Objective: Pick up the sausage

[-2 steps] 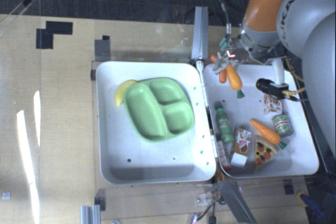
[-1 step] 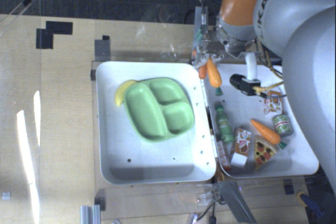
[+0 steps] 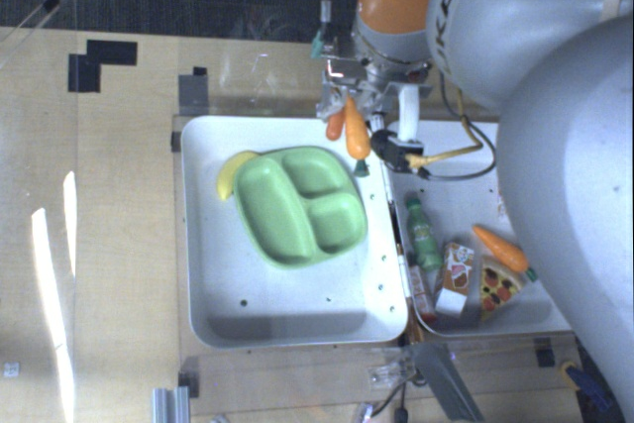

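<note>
While the end effector hangs closed around the orange sausage, a green divided tray sits just below it.

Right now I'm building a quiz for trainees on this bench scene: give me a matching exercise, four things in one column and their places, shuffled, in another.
Things:
1. sausage
2. green divided plate
3. banana
4. green bottle

Places:
A. flat in the middle of the left bin
B. partly tucked under the plate's left edge
C. lying in the right bin, by its left wall
D. up at the gripper, above the left bin's far right corner

Pairs: 1-D, 2-A, 3-B, 4-C
</note>
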You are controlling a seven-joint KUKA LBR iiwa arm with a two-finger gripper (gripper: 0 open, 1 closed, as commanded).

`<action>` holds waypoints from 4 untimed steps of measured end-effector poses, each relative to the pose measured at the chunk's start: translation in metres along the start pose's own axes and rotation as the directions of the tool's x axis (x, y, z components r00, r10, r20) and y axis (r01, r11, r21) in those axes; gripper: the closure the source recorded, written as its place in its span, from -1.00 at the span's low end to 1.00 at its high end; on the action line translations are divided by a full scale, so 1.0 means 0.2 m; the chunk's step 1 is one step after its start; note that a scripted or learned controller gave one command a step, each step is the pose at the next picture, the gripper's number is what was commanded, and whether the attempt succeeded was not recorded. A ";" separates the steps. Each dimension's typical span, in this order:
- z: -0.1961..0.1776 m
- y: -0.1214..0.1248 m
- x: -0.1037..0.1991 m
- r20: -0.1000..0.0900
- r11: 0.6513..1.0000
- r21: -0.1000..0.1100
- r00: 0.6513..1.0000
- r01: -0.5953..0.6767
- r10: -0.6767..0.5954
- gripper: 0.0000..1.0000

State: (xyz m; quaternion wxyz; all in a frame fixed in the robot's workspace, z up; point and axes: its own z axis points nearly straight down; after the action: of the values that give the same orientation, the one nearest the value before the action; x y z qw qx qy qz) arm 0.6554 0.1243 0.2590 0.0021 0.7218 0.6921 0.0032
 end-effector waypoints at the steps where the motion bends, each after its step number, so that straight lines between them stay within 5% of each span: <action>1: 0.73 0.05 0.04 0.002 0.999 0.016 1.000 0.028 -0.028 1.00; 2: 0.08 -0.30 0.51 -0.002 0.998 0.002 0.998 -0.058 0.058 1.00; 3: 0.08 -0.30 0.50 -0.001 0.998 0.003 0.998 -0.057 0.057 -1.00; 4: 0.33 0.03 0.55 0.001 0.999 0.002 0.999 -0.036 0.036 -1.00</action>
State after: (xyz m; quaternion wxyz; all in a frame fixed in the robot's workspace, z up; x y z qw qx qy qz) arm 0.6669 0.2346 0.1933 0.0014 0.7340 0.6792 0.0022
